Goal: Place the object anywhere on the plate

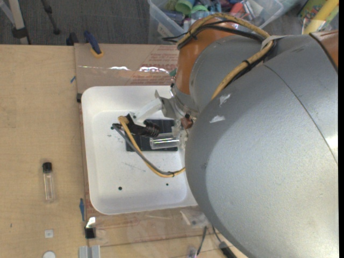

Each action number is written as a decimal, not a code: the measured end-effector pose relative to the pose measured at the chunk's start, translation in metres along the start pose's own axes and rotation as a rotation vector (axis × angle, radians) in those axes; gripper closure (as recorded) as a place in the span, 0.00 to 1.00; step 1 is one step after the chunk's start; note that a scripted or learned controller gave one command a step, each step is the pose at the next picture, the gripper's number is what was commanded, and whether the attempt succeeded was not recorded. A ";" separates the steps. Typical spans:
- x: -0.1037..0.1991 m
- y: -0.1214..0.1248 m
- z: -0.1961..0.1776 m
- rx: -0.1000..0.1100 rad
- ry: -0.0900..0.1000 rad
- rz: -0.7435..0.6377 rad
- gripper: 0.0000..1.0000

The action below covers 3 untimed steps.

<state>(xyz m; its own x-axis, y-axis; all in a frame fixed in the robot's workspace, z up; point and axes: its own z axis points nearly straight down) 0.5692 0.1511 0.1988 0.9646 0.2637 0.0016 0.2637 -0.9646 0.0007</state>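
Arm: grey arm, very close to the camera, covers the right half of the view and hides the bench below it.
Orange band: shows at the arm's upper left, above the bin's far right corner.
Claw: down inside the bin, in its right middle part, close to the floor. Whether it is open, closed or gripping something, I cannot tell.
Bin: white bin, shallow, with rounded corners. Its left and middle show, and the arm covers its right side.
Specks: two small dark specks on the bin floor near the front wall, well apart from each other.
Object: I cannot tell where it lies.
Plate: I cannot tell where it is either.
Bench: pale wood, bare to the left of the bin.
Vial: clear vial with a black cap, lying on the bench well left of the bin.
Clip: blue clip at the bench's far edge, beyond the bin's left corner.
Box: clear box of coloured toys beyond the bench at the top.
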 end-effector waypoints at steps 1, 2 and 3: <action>-0.009 -0.057 0.106 0.000 -0.001 0.070 1.00; -0.064 -0.093 0.109 0.002 0.005 0.071 1.00; 0.004 -0.076 0.111 0.000 0.002 -0.267 1.00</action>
<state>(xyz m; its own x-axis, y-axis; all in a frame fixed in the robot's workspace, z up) 0.5534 0.2250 0.0873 0.8610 0.5085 0.0034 0.5085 -0.8611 0.0012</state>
